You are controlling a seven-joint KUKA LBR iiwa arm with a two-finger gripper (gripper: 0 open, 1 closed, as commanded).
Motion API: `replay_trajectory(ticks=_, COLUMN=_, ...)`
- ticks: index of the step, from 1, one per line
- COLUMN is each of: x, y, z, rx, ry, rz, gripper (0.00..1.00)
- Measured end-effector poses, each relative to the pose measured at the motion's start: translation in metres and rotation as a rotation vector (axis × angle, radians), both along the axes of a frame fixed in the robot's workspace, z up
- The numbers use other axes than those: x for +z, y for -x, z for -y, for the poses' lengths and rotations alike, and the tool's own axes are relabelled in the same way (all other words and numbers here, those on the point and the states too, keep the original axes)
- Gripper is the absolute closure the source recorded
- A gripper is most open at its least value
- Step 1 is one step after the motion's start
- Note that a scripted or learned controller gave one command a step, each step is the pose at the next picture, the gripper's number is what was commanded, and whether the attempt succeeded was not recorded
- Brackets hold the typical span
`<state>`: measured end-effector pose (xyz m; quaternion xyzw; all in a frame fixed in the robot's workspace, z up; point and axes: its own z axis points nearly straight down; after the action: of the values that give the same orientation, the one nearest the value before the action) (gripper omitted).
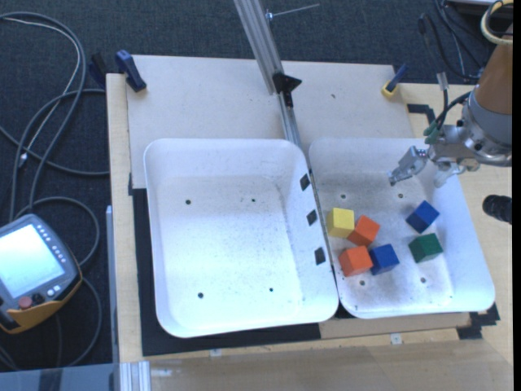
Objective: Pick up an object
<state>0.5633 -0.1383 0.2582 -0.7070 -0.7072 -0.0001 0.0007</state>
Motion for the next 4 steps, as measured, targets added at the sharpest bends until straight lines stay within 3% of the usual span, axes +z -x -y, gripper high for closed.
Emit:
replay_trajectory(ticks=1, x=-0.125, y=0.005, z=0.039, rx=0.003, ry=0.003, rz=0.008, gripper=0.00)
replay_trajectory(ticks=2, x=-0.151, y=0.028, z=-0.002, rx=-0.003, ry=0.010, rz=0.023, gripper=0.00)
replay_trajectory(ticks=3, x=-0.150, y=0.044, z=-0.026, rx=-0.004, ry=0.010, rz=0.025, gripper=0.00)
replay_trajectory(ticks=4, x=-0.157, y=0.082, z=-0.052, rx=-0.001, ry=0.003, rz=0.007, gripper=0.00)
